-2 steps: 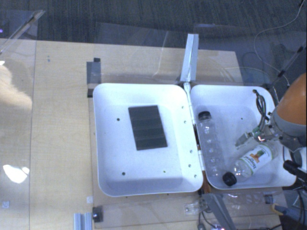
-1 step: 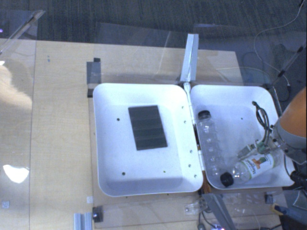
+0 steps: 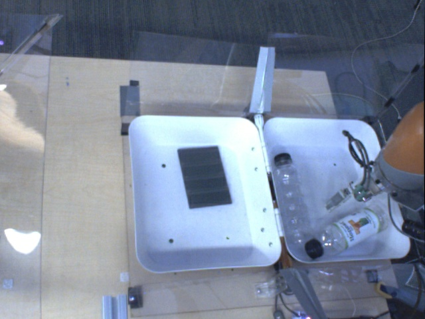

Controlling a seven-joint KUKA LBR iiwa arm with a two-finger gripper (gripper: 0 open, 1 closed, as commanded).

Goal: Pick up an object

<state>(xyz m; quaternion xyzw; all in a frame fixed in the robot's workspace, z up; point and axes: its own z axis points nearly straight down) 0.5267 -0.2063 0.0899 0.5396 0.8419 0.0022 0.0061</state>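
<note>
The gripper (image 3: 350,195), fingers slightly parted and holding nothing, hangs in the right bin (image 3: 319,128) just above the labelled clear bottle (image 3: 348,230), probably light, smooth and prone to rolling; grasp across its body.

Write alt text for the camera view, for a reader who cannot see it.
Two shallow white bins sit side by side on a wooden bench; the right bin holds two clear plastic bottles with black caps, one along its left wall, one labelled, near its front. The grey and orange arm's claw hangs between them. The left bin holds a flat dark grey rectangular block.
</note>
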